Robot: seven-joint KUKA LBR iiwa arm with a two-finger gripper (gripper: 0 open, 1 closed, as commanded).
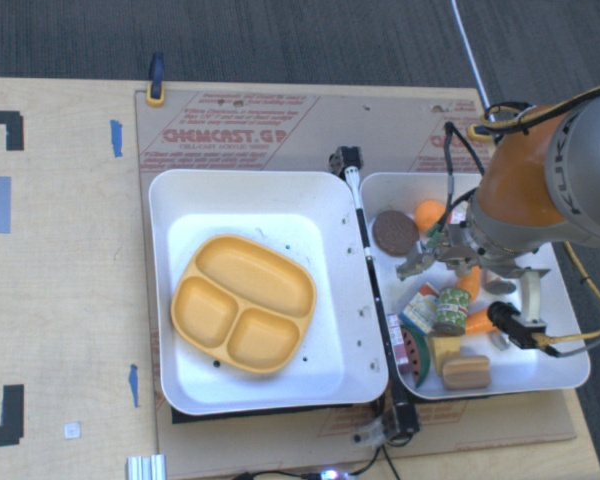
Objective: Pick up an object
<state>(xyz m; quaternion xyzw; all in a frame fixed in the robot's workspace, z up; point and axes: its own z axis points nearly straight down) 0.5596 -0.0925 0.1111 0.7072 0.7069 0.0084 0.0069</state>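
Grey and orange, the arm (540,183) reaches into the right bin (570,368), and its gripper (458,258) hangs low over the toys there, but I cannot tell if it is grabbing anything. Just under the gripper sits a small green can (452,311) with an orange carrot piece (469,280) touching it, and near them are a brown round disc (394,231), an orange ball (430,213), a watermelon slice (410,353) and a tan bread piece (466,372). Left of the right bin is the left bin (170,193), which holds a yellow tray (243,303) with three parts.
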